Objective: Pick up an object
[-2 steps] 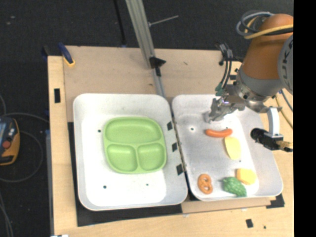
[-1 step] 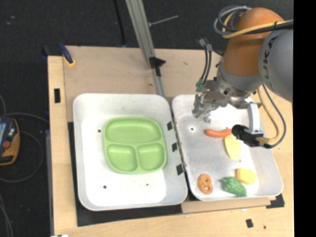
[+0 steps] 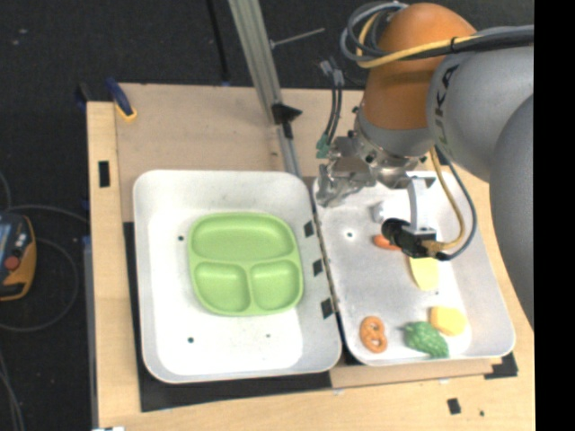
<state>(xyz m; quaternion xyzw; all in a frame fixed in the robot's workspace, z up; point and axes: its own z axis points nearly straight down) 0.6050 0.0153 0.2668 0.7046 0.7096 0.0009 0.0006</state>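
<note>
Gripper (image 3: 334, 187) hanging over right bin's (image 3: 476, 285) far-left corner (finger state: cannot tell), pretzel (image 3: 372, 333), green toy (image 3: 426, 338), yellow block (image 3: 447, 320) sitting along near edge.

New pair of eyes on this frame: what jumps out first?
The grey arm with its orange band looms over the back of the right bin, its pincer low near that bin's back left corner. Next, the bright green divided plate sits alone in the left bin. Small toy foods cluster in the right bin's front: a pretzel, a green piece and yellow pieces.
</note>
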